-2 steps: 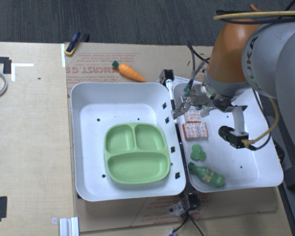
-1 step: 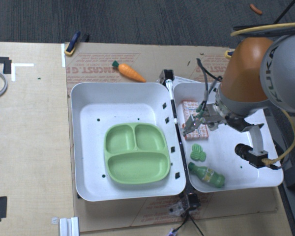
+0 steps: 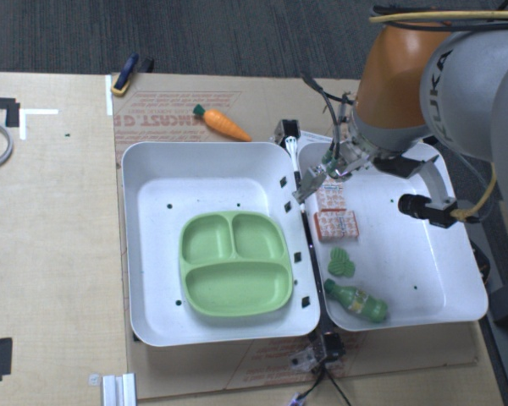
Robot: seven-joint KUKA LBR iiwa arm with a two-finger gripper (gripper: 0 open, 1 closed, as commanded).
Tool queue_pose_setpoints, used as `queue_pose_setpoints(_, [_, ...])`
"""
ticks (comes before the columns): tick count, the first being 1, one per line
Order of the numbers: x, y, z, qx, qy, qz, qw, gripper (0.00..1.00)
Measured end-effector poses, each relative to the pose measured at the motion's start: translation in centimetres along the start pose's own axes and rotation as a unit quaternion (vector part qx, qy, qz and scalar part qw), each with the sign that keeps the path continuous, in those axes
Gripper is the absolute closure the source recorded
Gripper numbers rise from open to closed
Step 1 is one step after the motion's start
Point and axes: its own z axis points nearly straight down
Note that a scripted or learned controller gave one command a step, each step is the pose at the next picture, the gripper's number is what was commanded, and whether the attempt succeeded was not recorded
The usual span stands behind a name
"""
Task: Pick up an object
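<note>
My gripper (image 3: pixel 326 174) hangs over the far left corner of the right bin (image 3: pixel 415 265), close to the wall between the two bins. Its fingers stand open with nothing between them. Just in front of it lie a white and red packet (image 3: pixel 331 197) and a small orange box (image 3: pixel 336 224), touching each other. Nearer the front of the same bin are a green broccoli toy (image 3: pixel 341 263) and a green bottle (image 3: pixel 356 303) lying on its side.
The left bin (image 3: pixel 152 176) holds a green divided plate (image 3: pixel 235 265). A toy carrot (image 3: pixel 223 123) lies on the cardboard behind the bins. A blue and yellow tool (image 3: pixel 125 74) rests at the bench's far edge.
</note>
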Motion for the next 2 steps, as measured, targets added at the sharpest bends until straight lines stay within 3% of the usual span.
queue_pose_setpoints(1, [0.9, -4.6, 0.0, 0.0, 0.001, -0.084, 0.9965, 0.0])
queue_pose_setpoints(2, [4.1, -2.0, 0.0, 0.0, 0.0, -0.147, 0.9892, 0.0])
